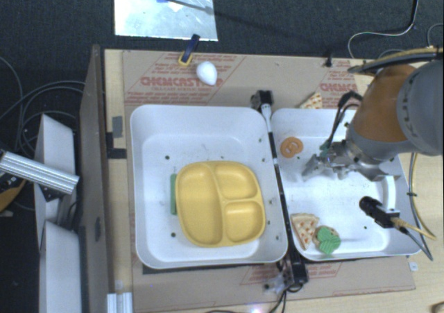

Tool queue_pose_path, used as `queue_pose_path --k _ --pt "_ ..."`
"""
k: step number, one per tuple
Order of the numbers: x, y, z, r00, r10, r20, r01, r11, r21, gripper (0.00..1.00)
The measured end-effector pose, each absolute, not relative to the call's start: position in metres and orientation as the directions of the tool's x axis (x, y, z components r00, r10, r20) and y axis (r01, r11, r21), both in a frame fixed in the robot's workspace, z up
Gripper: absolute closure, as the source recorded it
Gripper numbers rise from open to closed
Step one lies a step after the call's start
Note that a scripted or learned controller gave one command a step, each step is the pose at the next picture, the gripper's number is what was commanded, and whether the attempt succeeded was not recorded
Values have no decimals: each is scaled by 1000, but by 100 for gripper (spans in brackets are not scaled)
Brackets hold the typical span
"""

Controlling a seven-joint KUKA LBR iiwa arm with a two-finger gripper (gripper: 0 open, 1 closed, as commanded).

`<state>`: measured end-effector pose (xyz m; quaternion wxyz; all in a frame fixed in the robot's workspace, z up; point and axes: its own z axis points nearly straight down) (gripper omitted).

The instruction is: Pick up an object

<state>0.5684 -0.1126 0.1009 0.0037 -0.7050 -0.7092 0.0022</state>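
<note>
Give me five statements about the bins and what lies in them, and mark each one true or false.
1. The yellow divided tray lies in the left bin. True.
2. The orange round piece lies in the left bin. False: it lies in the right bin, near the divider.
3. The green piece sits beside the pizza slice at the near side of the right bin. True.
4. The white egg lies inside the yellow divided tray. False: it lies outside both bins, on the board behind them.
5. The gripper hangs over the left bin. False: it is over the right bin.
</note>
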Motion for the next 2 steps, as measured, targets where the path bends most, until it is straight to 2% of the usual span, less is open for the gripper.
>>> queue_pose_path --k 1,2 --pt "624 -90 84 -8 1000 0 1000 8 5 0" --pt "672 -93 86 -6 1000 -1 1000 6 8 0"
